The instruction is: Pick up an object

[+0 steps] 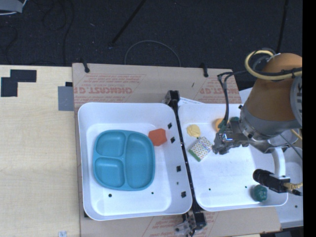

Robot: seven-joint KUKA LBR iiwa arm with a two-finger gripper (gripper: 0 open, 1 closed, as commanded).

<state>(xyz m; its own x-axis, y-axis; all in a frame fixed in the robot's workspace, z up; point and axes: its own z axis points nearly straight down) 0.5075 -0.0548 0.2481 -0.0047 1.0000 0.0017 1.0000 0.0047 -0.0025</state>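
Just beside the gripper (220, 144), toward the other white bin (123, 110), a green-and-white checked flat packet (200, 148) is lying slantwise. Whether the gripper is standing open cannot be told.

The left bin (85, 132) and the right bin (227, 181) look like smooth, faintly glossy white plastic. The blue plate (123, 159) is smooth plastic with a soft sheen. At its two o'clock, the orange block (158, 137) looks matt. The cardboard (128, 83) underneath is matt, printed brown.

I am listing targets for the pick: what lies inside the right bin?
In the right bin: a yellow piece, a green-and-white packet, a green ball, and an orange-yellow thing half covered by the gripper. The arm hides its right side.
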